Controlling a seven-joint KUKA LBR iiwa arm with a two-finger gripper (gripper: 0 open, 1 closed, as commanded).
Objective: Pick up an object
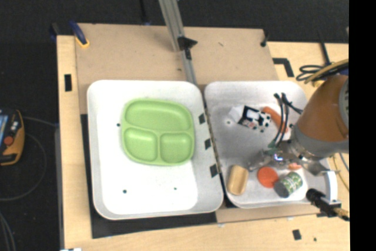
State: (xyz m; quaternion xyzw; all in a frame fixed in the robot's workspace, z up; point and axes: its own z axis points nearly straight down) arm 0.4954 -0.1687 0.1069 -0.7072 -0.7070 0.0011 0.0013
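Note:
The right bin point(235, 97) holds several small objects. A white block with black marks point(251, 117) lies near its back, with a thin orange piece point(272, 113) beside it. A tan cylinder point(237, 179) rests at the front left. An orange-red round piece point(268, 176) and a green-and-grey can point(289, 183) sit at the front right. My gripper point(276, 154) hangs low over the bin's right part, just behind the orange-red piece and the can. The orange-banded wrist point(324, 110) covers the bin's right edge.
The left bin point(106, 185) carries a green three-compartment plate point(157, 131). A grey metal post point(170, 9) slants up from between the bins at the back. Cables point(317, 70) lie on the bench at the right.

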